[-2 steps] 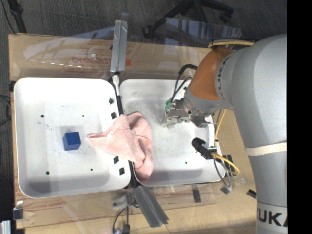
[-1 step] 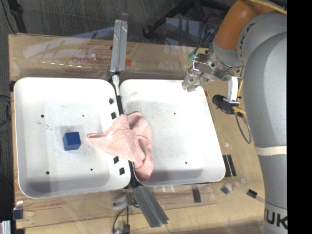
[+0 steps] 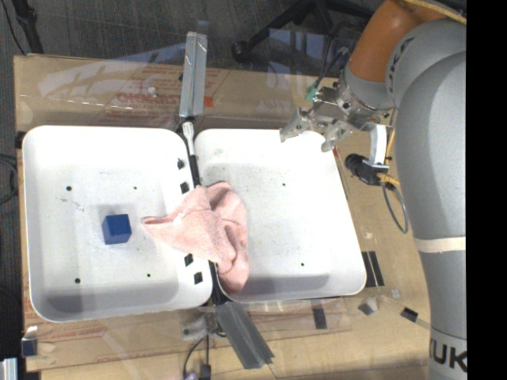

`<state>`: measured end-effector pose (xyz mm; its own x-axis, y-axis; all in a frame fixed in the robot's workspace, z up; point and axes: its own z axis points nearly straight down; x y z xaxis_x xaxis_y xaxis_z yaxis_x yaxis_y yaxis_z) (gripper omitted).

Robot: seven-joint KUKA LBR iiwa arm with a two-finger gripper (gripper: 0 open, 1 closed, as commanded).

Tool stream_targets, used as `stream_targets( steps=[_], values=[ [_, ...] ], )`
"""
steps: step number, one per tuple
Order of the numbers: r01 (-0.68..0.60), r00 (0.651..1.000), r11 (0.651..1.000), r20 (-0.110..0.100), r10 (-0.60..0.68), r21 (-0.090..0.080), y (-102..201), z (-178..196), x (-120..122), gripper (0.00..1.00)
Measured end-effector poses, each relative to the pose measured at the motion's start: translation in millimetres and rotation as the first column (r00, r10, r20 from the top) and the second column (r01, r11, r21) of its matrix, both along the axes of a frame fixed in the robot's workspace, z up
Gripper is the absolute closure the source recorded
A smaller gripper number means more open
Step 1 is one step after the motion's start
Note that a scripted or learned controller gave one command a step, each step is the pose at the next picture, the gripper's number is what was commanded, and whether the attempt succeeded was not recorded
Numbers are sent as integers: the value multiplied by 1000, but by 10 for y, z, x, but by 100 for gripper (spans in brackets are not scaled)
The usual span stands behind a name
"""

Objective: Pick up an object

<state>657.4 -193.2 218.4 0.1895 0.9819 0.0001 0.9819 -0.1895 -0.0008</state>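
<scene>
- My arm [image 3: 428,133] fills the right side of the scene, grey with its orange band at the far right, reaching in over the bench [image 3: 103,85].
- The two bins sit side by side: the left bin [image 3: 47,157] and the right bin [image 3: 317,212], their inner rims touching.
- A pink cloth [image 3: 210,232] lies draped across that shared divide, part in each bin, its bulk bunched toward the near edge.
- A small blue cube [image 3: 116,228] sits alone on the left bin's floor, just left of the cloth and apart from it.
- The gripper [image 3: 313,131] hangs over the far right corner of the right bin, fingers spread wide, nothing between them.
- As I read it, the pick has not begun: I am at the approach step, well away from either object.
- Next I would need to travel left and nearer, centre over the cloth or cube, descend, then close.
</scene>
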Motion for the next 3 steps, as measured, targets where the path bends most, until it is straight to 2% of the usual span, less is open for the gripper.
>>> stream_targets(
  steps=[1,2,3],
  values=[
    [167,986,986,-3,-167,0,566,-1272,-8,0],
    [158,987,987,-7,-158,1,588,-1179,-8,100],
    [194,981,981,0,-194,0,345,-133,-1,100]
  ],
)
